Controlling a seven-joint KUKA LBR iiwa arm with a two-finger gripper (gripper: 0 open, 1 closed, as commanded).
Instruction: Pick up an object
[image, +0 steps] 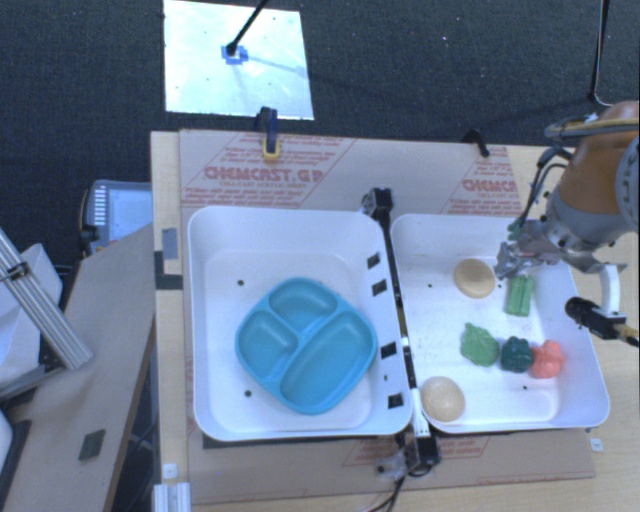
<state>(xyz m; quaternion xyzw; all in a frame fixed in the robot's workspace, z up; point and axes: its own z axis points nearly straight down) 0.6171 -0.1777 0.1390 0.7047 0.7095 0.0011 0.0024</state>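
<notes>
Two shallow white plastic bins side by side on a pale wooden surface (165, 300), over a cardboard sheet printed in red. In the left bin (215, 240), lower centre of the frame: a glossy blue plate (305, 345), rounded and split into three compartments, lying flat.

In the right bin (580, 400), six small pieces. Near its upper middle, a tan egg-shaped piece (474, 277), smooth and matte. Just right of it, a green block (519, 296), ribbed and oblong, standing roughly upright in the frame. Lower down, in a row: a lumpy light-green piece (480, 346), a knobbly dark-green piece (516, 354) and a rounded orange piece (547, 359) — last two touching. At the bin's lower left corner, a smooth cream ball (442, 398).

Grey metal pincer (512, 258) at centre right of the frame, low over the right bin, between the tan piece and the green block's top end. Cannot tell how wide it stands, nor whether it touches either.
</notes>
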